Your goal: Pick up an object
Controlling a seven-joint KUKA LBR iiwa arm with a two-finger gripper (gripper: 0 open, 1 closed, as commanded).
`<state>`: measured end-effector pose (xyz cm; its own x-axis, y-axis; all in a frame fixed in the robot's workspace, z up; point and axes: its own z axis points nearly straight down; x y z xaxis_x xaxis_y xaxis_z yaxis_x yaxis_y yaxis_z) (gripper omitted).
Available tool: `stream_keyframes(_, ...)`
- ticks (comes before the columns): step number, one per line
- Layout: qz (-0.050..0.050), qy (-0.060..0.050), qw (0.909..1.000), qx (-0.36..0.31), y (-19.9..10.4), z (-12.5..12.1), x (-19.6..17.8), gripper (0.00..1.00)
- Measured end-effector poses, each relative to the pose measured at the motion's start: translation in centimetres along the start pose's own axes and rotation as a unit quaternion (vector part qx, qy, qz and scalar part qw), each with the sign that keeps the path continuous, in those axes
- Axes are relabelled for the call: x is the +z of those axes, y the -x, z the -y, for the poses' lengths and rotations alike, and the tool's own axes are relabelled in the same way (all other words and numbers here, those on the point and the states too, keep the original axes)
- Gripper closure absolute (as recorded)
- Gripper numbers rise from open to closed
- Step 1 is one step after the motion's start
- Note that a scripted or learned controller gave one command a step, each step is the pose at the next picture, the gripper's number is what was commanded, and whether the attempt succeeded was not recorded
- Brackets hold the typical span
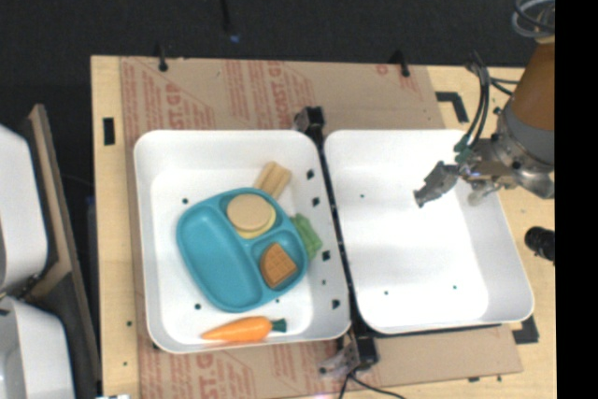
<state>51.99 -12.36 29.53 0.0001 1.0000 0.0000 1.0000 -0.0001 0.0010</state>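
Orange plastic carrot w/ green top [237, 329] is lying at the front edge of the left shallow white bin [154, 229], just below a blue compartment tray [213, 259] w/ a round tan cookie [252, 212] & brown waffle piece [278, 265]. Tool [435, 185] is hovering over the right white bin [420, 290], gripping nothing; open or closed, can't tell.

2 white bins [154, 201], 1 blue tray [210, 262], 1 carrot [238, 329], 1 wood block [273, 178].
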Motion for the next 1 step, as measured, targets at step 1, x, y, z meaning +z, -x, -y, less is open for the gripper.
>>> stream_keyframes(1,0.000,-0.002,0.9999,0.016,-0.45,2.13,3.53,0.00)
